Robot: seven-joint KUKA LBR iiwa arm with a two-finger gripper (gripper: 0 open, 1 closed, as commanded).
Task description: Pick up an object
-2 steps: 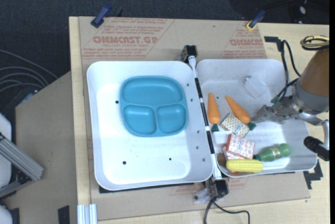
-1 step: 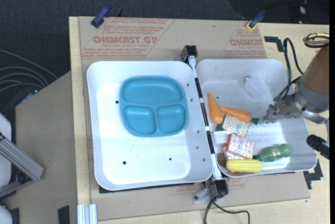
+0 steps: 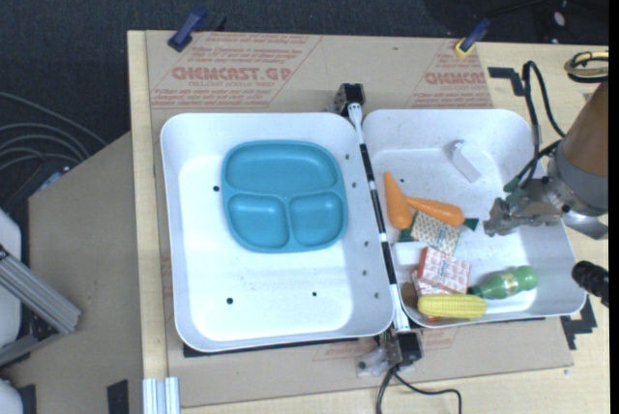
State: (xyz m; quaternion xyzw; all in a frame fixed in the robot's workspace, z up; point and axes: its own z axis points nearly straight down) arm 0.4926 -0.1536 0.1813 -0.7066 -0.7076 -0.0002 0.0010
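Counter [image 3: 290,64] carries a brown cardboard sheet printed in red "CHEMCAST G P" at upper left, with a second partly covered print of the same kind at upper right; smaller lines under it are too small to read. Two shallow white bins sit side by side on it, touching along the centre. Left bin [image 3: 193,209] holds a blue divided tray [image 3: 283,194], three compartments, lying flat toward the back of the bin. Right bin [image 3: 426,136] holds the loose objects: an orange carrot [image 3: 426,204] beside the divider, a patterned packet [image 3: 433,230] just below it, a red-and-white packet [image 3: 444,271] below that, a yellow corn cob [image 3: 451,308] along the front wall, a green bottle-like item [image 3: 505,282] just to its right, and a small white block [image 3: 464,161] apart near the back. Print on the packets is not legible. Gripper [image 3: 508,214] is low over the right side of the right bin, near the carrot's tip; nothing visibly between it and any object, and whether it is apart or together cannot be told. Blue clips [image 3: 189,28] at the sheet's back edge.
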